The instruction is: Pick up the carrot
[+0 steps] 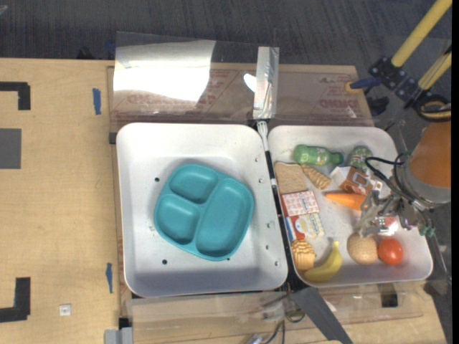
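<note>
The carrot (345,200) is a short orange piece lying flat near the middle of the right bin (416,271), pointing left to right. My gripper (374,219) hangs over the same bin just right of and slightly below the carrot's thick end, close to it. The metal and cables of the wrist hide how the gripper stands. Nothing visibly hangs from it. The arm's orange band (436,158) shows at the right edge.
Crowded around the carrot are a green bottle (318,155), a snack packet (356,182), a red-and-white box (300,205), a banana (327,262), a tan egg-like ball (363,249) and a tomato (390,251). The left bin (136,156) holds a teal divided plate (204,210).
</note>
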You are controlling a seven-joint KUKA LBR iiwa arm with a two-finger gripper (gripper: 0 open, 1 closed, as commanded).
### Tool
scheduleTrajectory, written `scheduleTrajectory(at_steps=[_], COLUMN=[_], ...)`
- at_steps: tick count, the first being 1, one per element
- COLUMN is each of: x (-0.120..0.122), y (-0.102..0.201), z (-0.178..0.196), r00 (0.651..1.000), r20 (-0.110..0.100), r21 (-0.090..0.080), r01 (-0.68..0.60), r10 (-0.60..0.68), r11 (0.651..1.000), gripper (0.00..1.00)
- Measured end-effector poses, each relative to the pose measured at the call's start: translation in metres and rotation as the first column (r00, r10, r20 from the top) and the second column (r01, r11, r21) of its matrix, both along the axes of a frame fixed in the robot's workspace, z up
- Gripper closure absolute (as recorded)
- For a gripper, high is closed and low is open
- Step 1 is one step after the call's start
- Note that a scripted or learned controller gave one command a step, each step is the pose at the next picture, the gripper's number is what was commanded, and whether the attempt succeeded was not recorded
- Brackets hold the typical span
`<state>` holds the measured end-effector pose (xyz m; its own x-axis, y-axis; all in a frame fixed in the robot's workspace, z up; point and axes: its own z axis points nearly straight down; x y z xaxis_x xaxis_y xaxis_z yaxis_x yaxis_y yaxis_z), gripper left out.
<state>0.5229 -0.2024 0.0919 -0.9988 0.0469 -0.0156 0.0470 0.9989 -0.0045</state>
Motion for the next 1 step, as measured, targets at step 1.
scheduleTrajectory(at_steps=[1], x=[0.0621], y=[0.0002], z=[0.033], r00=[0.96], r20=[-0.004], r21=[0.006], r01=[0.279], r10=[-0.279], r11=[0.96], gripper=[1.0])
